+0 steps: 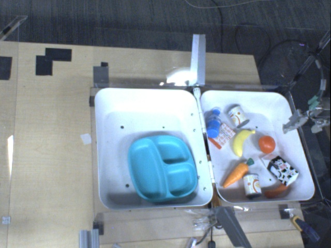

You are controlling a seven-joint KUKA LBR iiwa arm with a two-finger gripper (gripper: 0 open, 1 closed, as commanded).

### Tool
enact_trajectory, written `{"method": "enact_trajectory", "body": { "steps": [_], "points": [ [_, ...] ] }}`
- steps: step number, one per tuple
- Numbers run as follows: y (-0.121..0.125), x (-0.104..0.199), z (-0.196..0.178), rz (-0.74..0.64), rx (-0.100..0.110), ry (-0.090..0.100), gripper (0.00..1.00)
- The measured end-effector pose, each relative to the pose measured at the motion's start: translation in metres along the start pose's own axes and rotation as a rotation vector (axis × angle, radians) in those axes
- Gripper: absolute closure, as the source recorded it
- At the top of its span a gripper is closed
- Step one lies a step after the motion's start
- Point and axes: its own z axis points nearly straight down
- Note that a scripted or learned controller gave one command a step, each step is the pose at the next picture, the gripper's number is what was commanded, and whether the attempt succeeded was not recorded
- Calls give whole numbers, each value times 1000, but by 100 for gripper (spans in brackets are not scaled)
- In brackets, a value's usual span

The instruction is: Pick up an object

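In the left bin (106,138) I see a blue divided tray (163,167) lying toward the near edge, filling most of the floor there. The divider wall between the two bins runs down the middle of the bench, and a grey post (198,61) stands at its far end.

All the loose things are in the right bin (289,102). Against the divider wall, toward the far edge, a blue bottle (212,122) lies on a red-and-white packet (224,136). Just beside them, nearer the far edge, stands a small can (236,115). A yellow banana (242,141) sits about mid-bin with an orange ball (267,144) near it on the right-wall side. Toward the near edge lie a carrot (235,174), a second can (252,185) just beside its green end, a cow-patterned carton (282,170), and a red piece (276,191) tucked into the near right corner.

The gripper (304,120) hangs over the bin's right rim, about halfway along it. I cannot tell from here whether it is released or clenched, and I see nothing in it. The orange ball is the closest thing to it, apart from it toward the bin's middle; the cow-patterned carton lies nearer the near edge. The banana and cans crowd behind the ball on the divider side.
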Motion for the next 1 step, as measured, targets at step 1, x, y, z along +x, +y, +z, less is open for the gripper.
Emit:
{"method": "enact_trajectory", "body": {
  "steps": [1],
  "points": [
    [1,-2,181,-30,-4,-1,0]
  ]
}}
